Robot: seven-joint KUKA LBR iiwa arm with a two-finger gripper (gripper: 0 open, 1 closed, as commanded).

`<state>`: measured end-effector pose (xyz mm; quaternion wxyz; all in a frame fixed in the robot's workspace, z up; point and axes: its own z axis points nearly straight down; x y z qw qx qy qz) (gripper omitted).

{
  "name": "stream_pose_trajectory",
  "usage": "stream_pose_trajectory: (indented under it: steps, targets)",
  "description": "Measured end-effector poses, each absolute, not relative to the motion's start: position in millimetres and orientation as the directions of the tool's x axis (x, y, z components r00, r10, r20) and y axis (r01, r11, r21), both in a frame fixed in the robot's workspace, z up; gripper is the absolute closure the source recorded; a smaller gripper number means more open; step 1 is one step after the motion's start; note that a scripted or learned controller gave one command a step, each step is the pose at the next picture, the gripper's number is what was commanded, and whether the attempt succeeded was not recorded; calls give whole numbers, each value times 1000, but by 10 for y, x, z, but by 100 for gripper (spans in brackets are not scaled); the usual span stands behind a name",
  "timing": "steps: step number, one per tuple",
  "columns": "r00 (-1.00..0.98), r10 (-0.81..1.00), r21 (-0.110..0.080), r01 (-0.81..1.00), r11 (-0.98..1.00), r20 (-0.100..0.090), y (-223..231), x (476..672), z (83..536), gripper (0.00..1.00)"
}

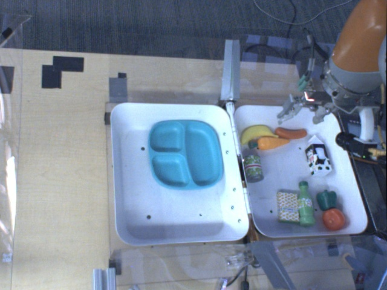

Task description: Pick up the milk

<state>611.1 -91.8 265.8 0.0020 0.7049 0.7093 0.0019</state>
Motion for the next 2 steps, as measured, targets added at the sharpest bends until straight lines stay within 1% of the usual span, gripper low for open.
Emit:
stream_pose_trajectory:
  steps: [1,2]
  targets:
    - [29,1000,5,1000,-29,-1,-1506,5536,2193,0]
    - [126,992,37,991,-125,-6,-1659,5549,1138,0]
